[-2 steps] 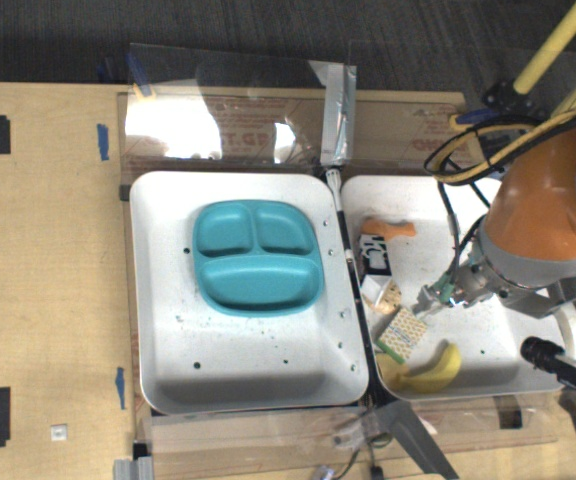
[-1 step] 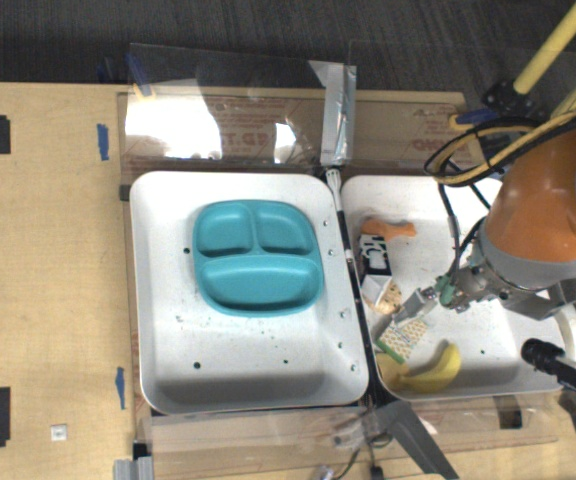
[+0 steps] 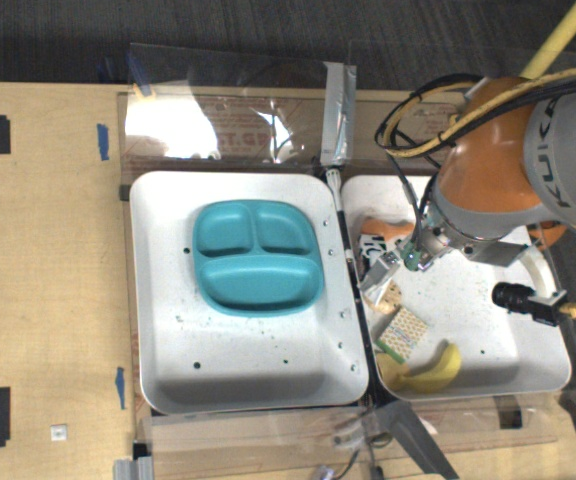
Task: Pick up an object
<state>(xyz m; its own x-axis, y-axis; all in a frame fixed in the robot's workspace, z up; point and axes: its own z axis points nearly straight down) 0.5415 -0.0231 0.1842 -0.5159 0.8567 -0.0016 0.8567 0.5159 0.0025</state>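
My gripper (image 3: pixel 386 271) hangs low over the left part of the right bin (image 3: pixel 508 353), close to the divider between the bins. Just below it lies a small tan piece (image 3: pixel 389 297). Farther toward the front are a tan patterned packet (image 3: pixel 405 330) and a yellow banana (image 3: pixel 426 370) against the front wall. An orange object (image 3: pixel 388 228) and a black-and-white item (image 3: pixel 371 249) sit behind the gripper, partly hidden by the wrist. I see nothing clearly held.
The left bin (image 3: pixel 168 348) holds a teal divided plate (image 3: pixel 258 256) at its middle. A black cylindrical part (image 3: pixel 524 301) sticks out on the right side of the right bin. Cables and the orange wrist band (image 3: pixel 488 168) loom over the back of the right bin.
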